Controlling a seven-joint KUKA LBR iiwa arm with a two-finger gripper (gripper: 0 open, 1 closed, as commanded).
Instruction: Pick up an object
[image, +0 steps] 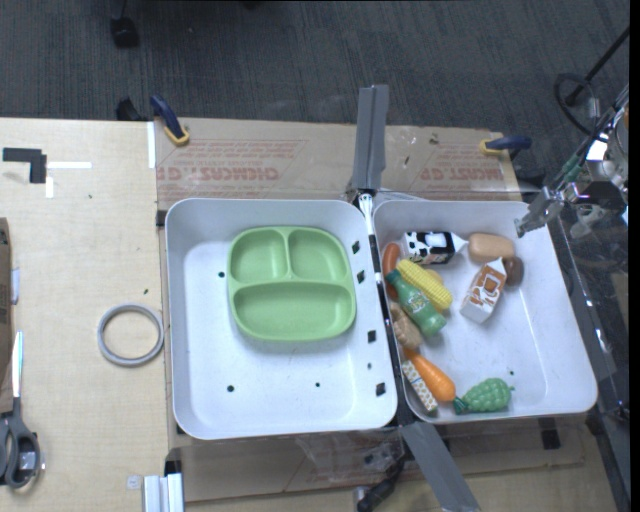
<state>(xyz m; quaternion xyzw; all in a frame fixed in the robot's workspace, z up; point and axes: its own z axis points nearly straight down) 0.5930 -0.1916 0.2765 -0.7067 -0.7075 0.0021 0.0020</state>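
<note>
Approach step, nothing grasped. Claw (535, 212) at right bin's (560, 395) upper right rim; open or closed cannot be told. Candidate objects lie in right bin: white carton (484, 291) nearest, corn cob (424, 283) beyond. Next move calls for descent over carton.

A light wooden bench (80, 250) is seen — two white bins (190, 330) set side by side on cardboard (260, 160), a tape ring (130, 333) and scissors (18, 440) laid at the far left.
</note>
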